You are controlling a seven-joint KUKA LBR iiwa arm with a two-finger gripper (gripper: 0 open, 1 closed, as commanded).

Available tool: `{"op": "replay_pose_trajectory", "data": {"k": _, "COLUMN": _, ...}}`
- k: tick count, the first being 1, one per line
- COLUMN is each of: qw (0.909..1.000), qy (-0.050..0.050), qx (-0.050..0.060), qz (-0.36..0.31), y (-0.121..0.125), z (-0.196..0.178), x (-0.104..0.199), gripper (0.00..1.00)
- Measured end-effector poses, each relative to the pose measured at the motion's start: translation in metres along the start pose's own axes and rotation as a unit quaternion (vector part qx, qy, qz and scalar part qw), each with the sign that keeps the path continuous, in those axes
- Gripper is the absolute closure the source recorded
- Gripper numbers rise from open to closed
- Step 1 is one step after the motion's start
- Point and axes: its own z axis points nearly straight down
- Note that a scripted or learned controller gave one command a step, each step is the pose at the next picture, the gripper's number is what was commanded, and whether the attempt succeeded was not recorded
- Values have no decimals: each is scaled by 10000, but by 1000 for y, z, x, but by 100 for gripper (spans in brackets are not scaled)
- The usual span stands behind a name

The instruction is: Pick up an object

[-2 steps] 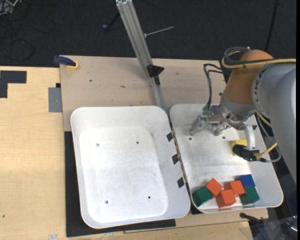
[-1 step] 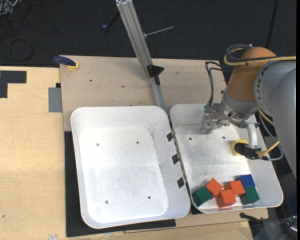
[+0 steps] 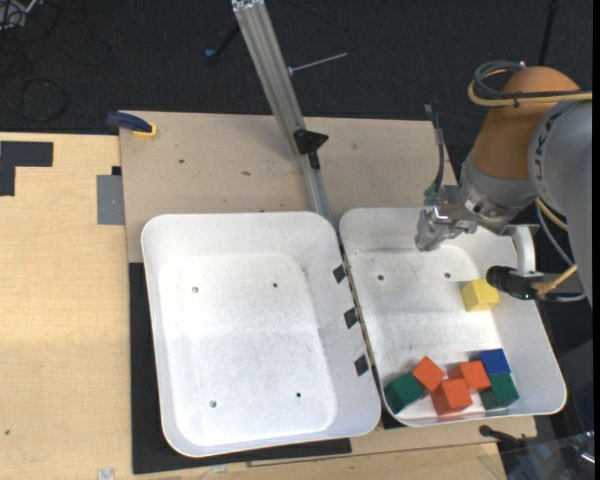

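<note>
My gripper hangs over the far part of the right bin, near its back rim, with nothing seen between its tips. A yellow block lies alone in that bin, to the right of and nearer than the gripper. At the bin's near end sits a cluster: three orange blocks, two green blocks and a blue block. The grey arm with its orange band comes in from the right.
The left bin lies beside the right one, with black clips along the shared edge. A slanted metal rail rises behind the bins. A black bracket sticks out near the yellow block.
</note>
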Motion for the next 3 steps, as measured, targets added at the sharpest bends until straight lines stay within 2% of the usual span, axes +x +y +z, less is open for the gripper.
{"op": "replay_pose_trajectory", "data": {"k": 1, "qw": 10000, "qy": -1, "qx": -5, "qz": -7, "y": 1, "z": -54, "x": -1, "gripper": 100}}
{"op": "replay_pose_trajectory", "data": {"k": 2, "qw": 10000, "qy": 15, "qx": 46, "qz": -18, "y": -28, "z": -49, "x": 46, "gripper": 100}}
{"op": "replay_pose_trajectory", "data": {"k": 3, "qw": 10000, "qy": 19, "qx": 38, "qz": -19, "y": -42, "z": -56, "x": 96, "gripper": 100}}
